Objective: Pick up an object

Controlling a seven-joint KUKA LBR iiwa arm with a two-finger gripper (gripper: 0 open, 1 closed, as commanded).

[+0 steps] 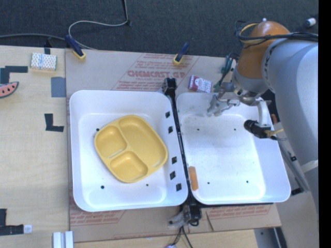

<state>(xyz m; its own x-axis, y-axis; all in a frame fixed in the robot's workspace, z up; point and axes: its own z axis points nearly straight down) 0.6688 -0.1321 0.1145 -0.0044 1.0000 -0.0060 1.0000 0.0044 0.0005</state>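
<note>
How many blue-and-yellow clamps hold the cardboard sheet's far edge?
2: one clamp at the far-left corner, one clamp near the middle; the arm may hide others.

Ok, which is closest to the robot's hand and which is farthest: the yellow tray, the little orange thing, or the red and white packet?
From the hand, in the camera view:
1. Red and white packet, on the cardboard just behind the right bin.
2. Little orange thing, at the right bin's front left edge.
3. Yellow tray, in the left bin.
</note>
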